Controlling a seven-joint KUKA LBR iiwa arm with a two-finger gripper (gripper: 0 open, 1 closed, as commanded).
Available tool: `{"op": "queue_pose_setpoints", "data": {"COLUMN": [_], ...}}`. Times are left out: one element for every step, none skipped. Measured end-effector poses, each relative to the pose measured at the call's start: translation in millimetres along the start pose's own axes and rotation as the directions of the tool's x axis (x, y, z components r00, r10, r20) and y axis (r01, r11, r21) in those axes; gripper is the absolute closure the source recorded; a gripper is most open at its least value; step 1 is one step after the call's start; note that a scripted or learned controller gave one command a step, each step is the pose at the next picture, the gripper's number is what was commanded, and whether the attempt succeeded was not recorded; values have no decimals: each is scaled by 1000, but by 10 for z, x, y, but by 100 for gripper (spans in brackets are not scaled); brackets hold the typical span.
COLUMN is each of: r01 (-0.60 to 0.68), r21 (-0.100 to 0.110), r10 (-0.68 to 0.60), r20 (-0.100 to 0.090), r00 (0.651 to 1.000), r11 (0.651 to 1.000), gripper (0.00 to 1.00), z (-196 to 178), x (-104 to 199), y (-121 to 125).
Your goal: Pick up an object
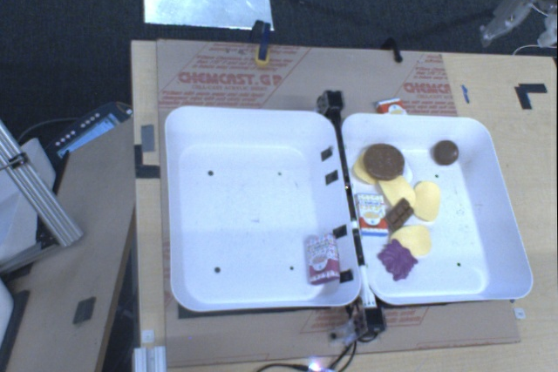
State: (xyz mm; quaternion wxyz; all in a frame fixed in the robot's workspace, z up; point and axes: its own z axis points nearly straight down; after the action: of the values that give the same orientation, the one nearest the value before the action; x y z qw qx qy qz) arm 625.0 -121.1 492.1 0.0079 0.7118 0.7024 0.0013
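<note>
Top right corner, there's the arm (514,13): a pale grey, angular piece, blurred against the dark floor. Just above it sits a small reddish-orange patch at the frame edge, and a thin dark line runs up beside it.

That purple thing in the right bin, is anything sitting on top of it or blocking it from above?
Nothing visible lies on the purple piece. A yellow piece touches its upper right edge, and the right bin shows bare floor below and to its right.

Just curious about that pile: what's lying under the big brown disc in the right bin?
Under the big brown disc, pale yellow chip-like pieces poke out at its lower and left edges. How far they reach beneath it is hidden.
</note>
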Motion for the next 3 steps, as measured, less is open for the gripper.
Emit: {"op": "queue_pose_setpoints", "data": {"r01": [20, 19, 20], "r21": [5, 6, 20], "r10": [-20, -19, -20], "r20": [-6, -9, -11], "r00": [1000, 1000, 1000], "r11": [1000, 1000, 1000], "gripper": [100, 100, 100], "z": [-62, -463, 676], "x": [111, 333, 666], "y": [16, -77, 78]}}
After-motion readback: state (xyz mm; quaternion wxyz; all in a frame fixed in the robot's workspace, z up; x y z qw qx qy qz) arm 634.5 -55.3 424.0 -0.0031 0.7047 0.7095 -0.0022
